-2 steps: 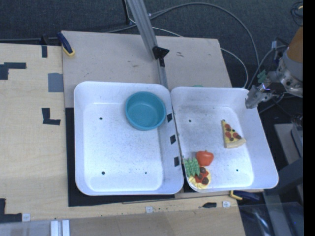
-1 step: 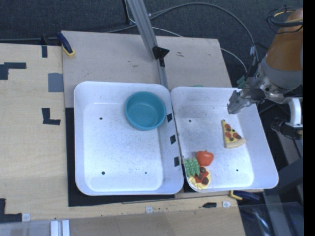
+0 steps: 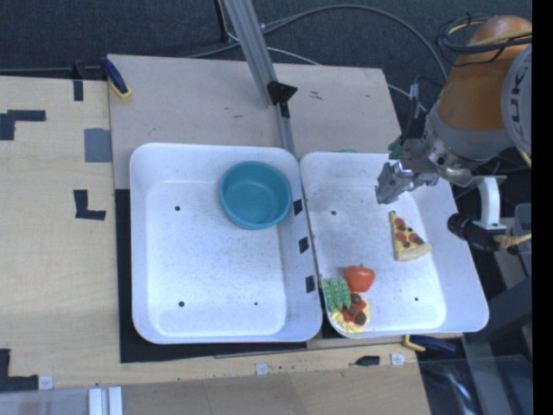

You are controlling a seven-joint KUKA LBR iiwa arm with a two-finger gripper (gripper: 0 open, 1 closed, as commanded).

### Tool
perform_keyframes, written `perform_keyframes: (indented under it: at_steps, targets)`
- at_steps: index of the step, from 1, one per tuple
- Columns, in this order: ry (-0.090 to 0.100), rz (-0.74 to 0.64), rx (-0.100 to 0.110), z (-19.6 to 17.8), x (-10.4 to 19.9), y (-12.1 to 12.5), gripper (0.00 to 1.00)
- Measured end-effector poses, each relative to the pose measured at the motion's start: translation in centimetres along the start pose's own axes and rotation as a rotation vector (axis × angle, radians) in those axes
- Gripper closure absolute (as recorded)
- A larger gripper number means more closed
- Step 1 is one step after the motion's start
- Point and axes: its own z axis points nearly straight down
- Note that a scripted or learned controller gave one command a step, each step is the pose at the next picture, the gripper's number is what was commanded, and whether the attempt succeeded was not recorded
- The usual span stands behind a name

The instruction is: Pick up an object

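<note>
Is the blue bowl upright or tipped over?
Upright: the blue bowl shows its open mouth and inner floor, sitting in the left bin.

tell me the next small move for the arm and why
Probably a short drop of the hand toward the pizza slice, shifted slightly toward the bin's near edge. The hand sits above the right bin, just beyond the slice's pointed tip, with nothing visibly held. The slice lies alone, apart from the tomato and plate of toy food, so it looks the easiest target.
</note>
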Motion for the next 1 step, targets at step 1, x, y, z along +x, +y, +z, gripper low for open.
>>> perform_keyframes:
  at_steps: [1]
  targets:
    - [0.0, 0.0, 0.001, 1.63, 4.98, -1.8, 1.0]
